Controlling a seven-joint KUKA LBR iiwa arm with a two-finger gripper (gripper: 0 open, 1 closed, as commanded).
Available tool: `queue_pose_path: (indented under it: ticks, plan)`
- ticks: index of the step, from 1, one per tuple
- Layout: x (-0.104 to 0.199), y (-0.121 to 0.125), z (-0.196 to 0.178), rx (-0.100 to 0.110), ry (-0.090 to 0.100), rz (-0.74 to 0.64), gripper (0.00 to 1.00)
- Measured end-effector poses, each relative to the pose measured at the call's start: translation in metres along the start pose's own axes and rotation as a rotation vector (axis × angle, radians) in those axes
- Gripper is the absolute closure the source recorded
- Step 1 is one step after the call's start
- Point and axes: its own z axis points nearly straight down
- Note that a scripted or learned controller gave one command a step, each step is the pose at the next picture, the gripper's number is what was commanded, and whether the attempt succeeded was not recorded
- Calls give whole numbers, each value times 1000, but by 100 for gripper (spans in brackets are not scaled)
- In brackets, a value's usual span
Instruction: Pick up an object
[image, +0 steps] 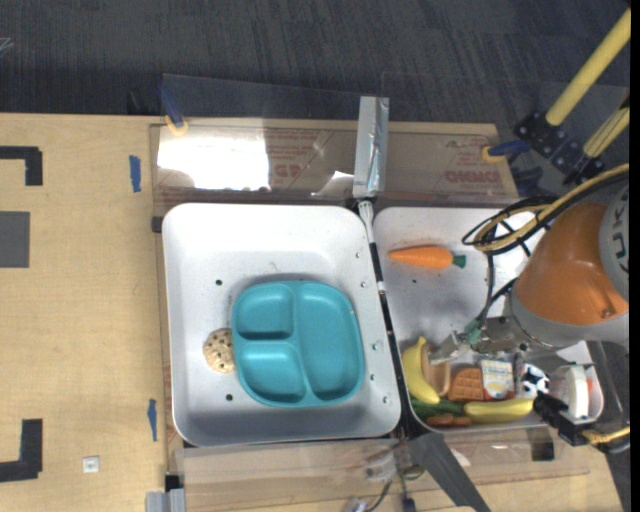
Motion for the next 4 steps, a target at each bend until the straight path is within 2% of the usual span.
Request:
queue_pose_path:
  ticks: [1, 2, 3, 4]
  plan:
    - [-2, 82, 3, 1, 0, 226, 0]
    - [0, 85, -11, -7, 5, 225, 100]
    - [0, 85, -10, -5, 5, 226, 0]
    - [7, 94, 3, 3, -2, 70, 0]
